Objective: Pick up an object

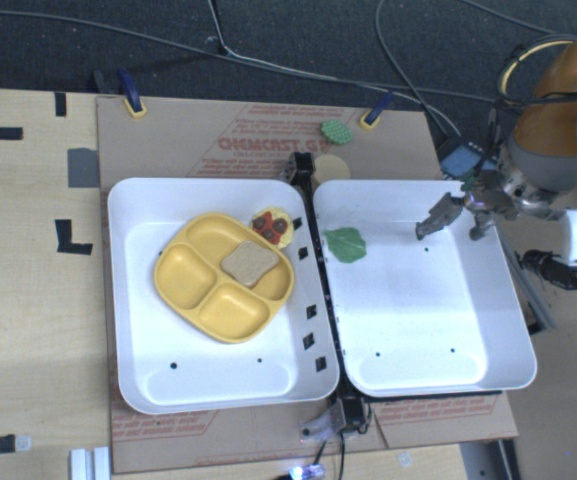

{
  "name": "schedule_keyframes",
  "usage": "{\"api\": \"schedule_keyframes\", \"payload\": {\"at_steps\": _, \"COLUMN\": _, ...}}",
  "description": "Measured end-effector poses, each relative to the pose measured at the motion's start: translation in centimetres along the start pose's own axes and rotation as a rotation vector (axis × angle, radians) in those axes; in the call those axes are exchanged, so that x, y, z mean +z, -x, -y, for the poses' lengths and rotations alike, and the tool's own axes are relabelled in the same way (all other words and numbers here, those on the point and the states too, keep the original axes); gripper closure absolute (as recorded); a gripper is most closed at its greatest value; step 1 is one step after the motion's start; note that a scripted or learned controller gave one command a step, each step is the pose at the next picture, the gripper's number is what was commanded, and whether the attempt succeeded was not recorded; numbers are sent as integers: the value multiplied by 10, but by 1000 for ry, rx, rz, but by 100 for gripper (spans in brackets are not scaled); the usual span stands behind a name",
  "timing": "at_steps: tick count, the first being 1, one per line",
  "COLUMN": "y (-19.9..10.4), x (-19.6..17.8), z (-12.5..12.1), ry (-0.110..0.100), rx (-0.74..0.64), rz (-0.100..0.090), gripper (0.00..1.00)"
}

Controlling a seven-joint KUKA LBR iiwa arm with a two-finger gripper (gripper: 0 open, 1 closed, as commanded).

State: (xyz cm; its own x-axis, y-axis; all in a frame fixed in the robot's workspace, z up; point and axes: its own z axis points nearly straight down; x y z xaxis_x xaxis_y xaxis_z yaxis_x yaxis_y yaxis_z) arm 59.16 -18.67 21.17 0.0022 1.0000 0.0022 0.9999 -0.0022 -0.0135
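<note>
One end effector (pixel 455 220) here, hanging over the upper right part of the right bin (pixel 468 368). Its two fingers are spread apart with nothing between them, so it's released and carrying nothing.

Closest thing to it is the green leaf-shaped piece (pixel 346 244), lying flat on the floor of that same bin, over by the left wall near the divider between bins. It's well apart from the end effector, off to its left. That looks like the easy target for a pick, since it's alone in there.

Further out, the left bin (pixel 138 368) has a yellow divided plate (pixel 193 278) sitting at a slant, with a tan bread slice (pixel 249 262) on its middle and a small dark red thing (pixel 272 227) just beside its upper right edge, can't tell exactly what that is. Outside the bins, up on the desk (pixel 28 298), there's a little green textured piece (pixel 336 131).

What could go wrong, my guess: the leaf looks thin and flat, so the fingers could close over the top and just slide off or pinch air. It's also tight against the bin wall, so one finger might land on the rim or the divider instead of beside the leaf. And if the arm goes for the plate stuff instead, the bread could just skid across the plate.
</note>
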Motion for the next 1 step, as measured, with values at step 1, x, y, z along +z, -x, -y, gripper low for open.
{"api": "schedule_keyframes", "payload": {"at_steps": 1, "y": 0, "x": -7, "z": -3, "ry": 12, "rx": -3, "rz": 3, "gripper": 0}}
